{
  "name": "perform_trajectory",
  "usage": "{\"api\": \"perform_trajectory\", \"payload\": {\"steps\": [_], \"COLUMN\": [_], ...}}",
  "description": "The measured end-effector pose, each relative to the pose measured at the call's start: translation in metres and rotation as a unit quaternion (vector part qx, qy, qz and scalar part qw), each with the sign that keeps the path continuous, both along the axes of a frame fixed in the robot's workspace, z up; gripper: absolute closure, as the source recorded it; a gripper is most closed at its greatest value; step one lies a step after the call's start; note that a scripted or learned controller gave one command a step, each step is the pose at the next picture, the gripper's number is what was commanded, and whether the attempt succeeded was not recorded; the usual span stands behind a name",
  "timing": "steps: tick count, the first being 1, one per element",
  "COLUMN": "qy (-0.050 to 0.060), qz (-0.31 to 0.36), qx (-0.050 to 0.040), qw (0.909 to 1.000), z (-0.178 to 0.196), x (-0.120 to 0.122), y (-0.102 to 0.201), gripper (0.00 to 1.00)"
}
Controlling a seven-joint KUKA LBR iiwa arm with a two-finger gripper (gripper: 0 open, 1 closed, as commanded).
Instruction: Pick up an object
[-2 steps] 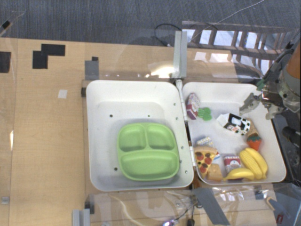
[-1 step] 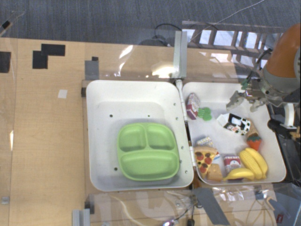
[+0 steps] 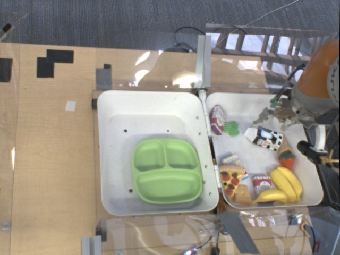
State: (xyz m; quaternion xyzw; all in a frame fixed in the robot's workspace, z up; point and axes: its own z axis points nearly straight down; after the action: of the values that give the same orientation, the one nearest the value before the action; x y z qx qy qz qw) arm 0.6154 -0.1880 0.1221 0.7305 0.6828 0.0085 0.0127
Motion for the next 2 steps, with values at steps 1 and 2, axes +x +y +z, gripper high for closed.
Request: {"api": "perform_trajectory", "payload": {"steps": [1, 2], "qy": [-0.014, -0.012], "qz": [0.025, 0.029], "qx": [0.0008, -0.0007], "qw": [0.9996, 0.9995], "z": [-0.0117, -0.0122], "x": [-0.0122, -0.0056], "y": [-0.0033, -0.0014], "gripper": [0.0, 0.0]}}
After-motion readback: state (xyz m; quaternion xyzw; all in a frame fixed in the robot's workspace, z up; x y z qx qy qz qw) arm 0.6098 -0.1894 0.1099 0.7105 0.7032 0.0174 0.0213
